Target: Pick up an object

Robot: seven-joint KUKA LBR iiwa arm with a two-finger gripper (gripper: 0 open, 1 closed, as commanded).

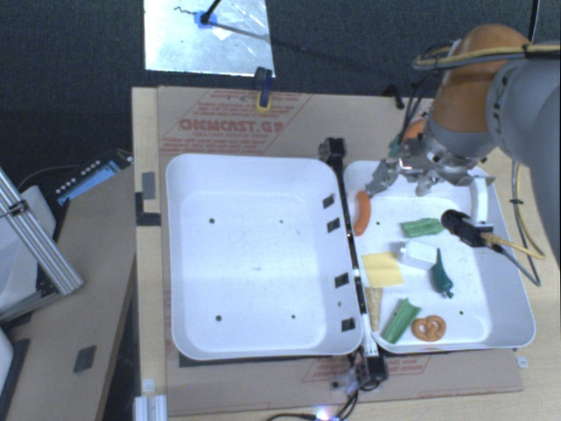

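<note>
My gripper [404, 182] hangs over the back left corner of the right bin [513, 301]. Its two grey fingers [381, 179] stand spread apart, so it is open with nothing between them. Just below and left of it an orange sausage-shaped piece [360, 212] lies against the bin's left wall. Further forward lie a green piece [422, 227], a yellow square [382, 270], a pale clear block [419, 254], a teal object [440, 276], a green stick [400, 320] and a brown pretzel [429, 327].
The left bin [184, 235] sits beside the right one, joined by a black hinged divider [344, 226]. A black fitting with a yellow cable [465, 224] hangs from the arm over the right bin. A grey tray [208, 23] lies beyond the bench.
</note>
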